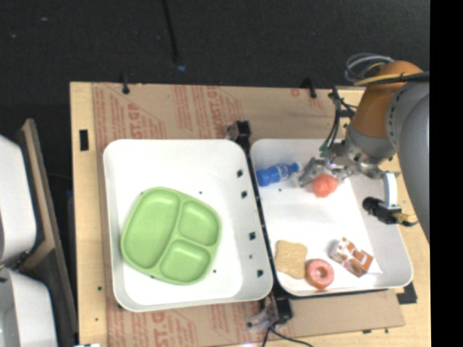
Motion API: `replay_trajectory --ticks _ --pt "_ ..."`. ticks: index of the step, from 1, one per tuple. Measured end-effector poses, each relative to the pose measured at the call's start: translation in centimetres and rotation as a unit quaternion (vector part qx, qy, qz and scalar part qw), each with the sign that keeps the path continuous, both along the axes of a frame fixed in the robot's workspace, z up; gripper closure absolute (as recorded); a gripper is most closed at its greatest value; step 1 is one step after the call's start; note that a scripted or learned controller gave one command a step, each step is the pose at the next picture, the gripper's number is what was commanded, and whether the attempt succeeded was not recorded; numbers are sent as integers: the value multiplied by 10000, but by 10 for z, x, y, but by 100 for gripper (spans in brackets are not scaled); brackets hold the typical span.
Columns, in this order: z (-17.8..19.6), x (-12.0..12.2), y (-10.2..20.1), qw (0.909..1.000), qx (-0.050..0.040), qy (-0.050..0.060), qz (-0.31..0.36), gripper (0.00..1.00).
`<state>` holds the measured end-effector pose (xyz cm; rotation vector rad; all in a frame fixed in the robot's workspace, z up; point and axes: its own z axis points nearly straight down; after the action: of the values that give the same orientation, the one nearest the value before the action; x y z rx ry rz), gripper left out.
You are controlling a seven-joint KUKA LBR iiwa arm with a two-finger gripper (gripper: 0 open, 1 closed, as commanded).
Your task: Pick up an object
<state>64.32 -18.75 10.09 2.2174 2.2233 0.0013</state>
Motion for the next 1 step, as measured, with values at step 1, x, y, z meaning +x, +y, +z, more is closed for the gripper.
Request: replay_trajectory --ticks 1 --pt "11 0 -2 10000 -6 -5 -11 100"
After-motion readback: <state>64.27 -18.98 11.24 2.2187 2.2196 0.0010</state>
